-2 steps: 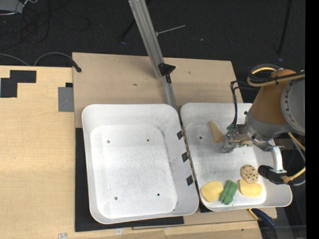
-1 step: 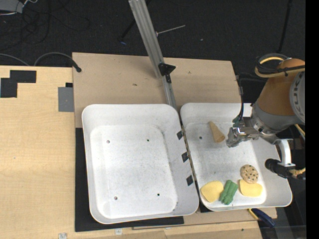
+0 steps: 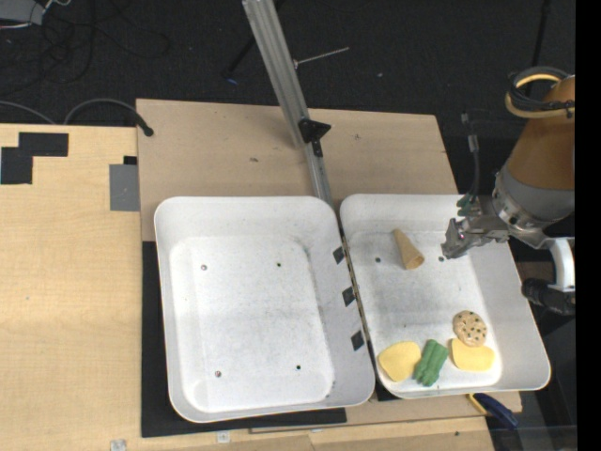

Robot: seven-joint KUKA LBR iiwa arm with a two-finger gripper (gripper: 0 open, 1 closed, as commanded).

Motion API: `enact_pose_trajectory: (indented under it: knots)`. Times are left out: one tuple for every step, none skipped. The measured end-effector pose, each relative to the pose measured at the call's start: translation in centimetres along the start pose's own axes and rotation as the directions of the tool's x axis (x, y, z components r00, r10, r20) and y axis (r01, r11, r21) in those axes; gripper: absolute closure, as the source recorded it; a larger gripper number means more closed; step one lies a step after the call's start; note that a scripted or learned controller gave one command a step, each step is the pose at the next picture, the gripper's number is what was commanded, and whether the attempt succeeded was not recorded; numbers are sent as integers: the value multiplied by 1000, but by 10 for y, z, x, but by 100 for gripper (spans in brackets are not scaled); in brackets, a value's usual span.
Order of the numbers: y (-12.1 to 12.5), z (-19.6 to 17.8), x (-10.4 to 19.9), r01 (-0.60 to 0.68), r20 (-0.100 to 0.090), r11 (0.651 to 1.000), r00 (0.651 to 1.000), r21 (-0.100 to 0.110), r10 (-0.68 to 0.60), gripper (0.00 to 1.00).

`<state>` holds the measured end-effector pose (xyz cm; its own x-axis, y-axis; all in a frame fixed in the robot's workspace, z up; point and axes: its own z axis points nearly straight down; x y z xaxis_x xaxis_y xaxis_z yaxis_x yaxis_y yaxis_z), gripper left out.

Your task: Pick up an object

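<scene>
In the right bin (image 3: 376, 216) lie a tan cone (image 3: 408, 249) near its middle and, along its front edge, a yellow piece (image 3: 399, 360), a green piece (image 3: 431, 362), a second yellow piece (image 3: 471, 356) and a round brown cookie (image 3: 469, 327). My gripper (image 3: 454, 243) hangs over the right bin's back right part, a short way to the right of the cone. Nothing shows between its fingers.
The left bin (image 3: 178, 216) stands beside the right one, joined by black clips (image 3: 348, 294). A slanted metal rail (image 3: 285, 85) rises behind the bins. A wooden bench surface (image 3: 66, 271) lies to the left.
</scene>
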<state>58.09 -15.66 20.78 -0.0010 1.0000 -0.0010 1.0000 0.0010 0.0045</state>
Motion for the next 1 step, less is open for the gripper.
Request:
enact_pose_trajectory:
  knots:
    - [0, -43, 3, 0, -1, 1000, 1000, 1, 0, 100]
